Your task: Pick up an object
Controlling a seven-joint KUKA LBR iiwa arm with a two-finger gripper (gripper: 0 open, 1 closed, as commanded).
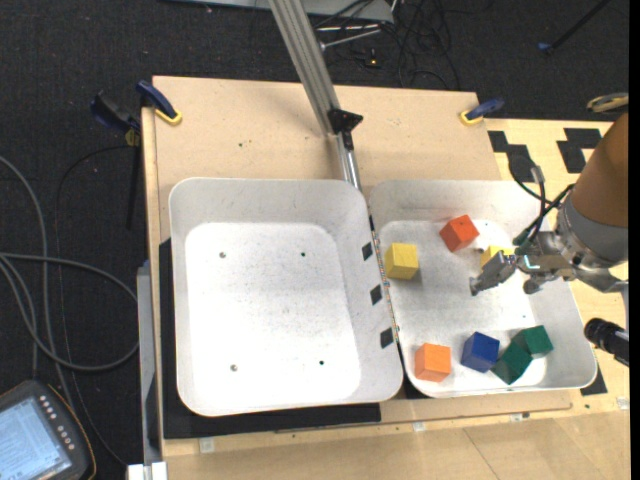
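gripper over the right bin, nothing seen in it

my gripper [487, 278] hangs over the middle of the right bin [440, 303], reaching in from the view's right. i cannot tell how far open it is, and i see no cube held in it. the nearest piece is the red-orange cube [459, 232], close by, up and a little left of the gripper in the view, toward the far wall. the yellow cube [402, 260] lies further left, near the wall beside the other bin. the blue cube [481, 350] sits toward the near wall, between an orange cube [433, 360] and two green cubes [513, 363]. i judge the red-orange cube the shortest reach.
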